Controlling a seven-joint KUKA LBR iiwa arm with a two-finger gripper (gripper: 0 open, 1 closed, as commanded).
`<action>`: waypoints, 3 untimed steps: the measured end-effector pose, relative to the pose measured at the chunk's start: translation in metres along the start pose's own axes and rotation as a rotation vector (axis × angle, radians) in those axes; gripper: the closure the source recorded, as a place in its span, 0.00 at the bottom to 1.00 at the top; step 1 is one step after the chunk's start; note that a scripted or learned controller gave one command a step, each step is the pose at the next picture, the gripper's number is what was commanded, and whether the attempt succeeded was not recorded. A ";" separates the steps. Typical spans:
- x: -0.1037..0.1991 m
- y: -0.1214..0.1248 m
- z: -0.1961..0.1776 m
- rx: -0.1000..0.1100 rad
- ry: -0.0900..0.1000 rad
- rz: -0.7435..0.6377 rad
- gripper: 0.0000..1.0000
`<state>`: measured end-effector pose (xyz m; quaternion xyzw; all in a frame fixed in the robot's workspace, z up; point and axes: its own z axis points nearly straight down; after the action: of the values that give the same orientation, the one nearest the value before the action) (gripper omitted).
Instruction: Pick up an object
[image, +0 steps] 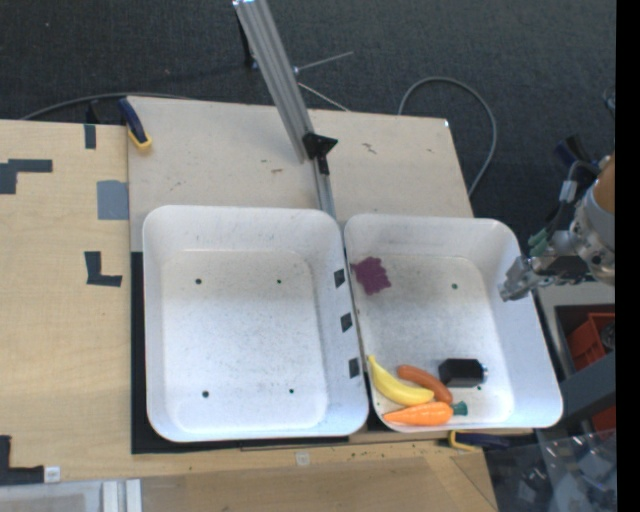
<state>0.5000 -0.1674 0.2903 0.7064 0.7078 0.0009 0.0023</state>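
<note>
- Carrot (420, 414), banana (396, 385) and black block (461, 372) lay in the right bin (520, 330).
- Gripper (520, 280) hovered at its right rim; finger state unclear.

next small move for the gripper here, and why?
Probably move in over the right bin toward its near corner. The gripper sits at that bin's right rim, while the banana, two carrots and black block cluster there; the purple piece lies apart.

Robotics lab, plywood bench (60, 330) with tape marks, two white bins (240, 225) (side by side), loose cables (470, 100), dark carpet
</note>
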 end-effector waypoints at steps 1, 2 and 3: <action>0.051 0.001 0.019 0.007 0.003 -0.003 1.00; 0.099 -0.008 0.030 0.008 0.004 -0.003 1.00; 0.157 -0.001 0.029 0.007 0.004 -0.006 1.00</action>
<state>0.4987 -0.0102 0.2605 0.7044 0.7098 0.0000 -0.0014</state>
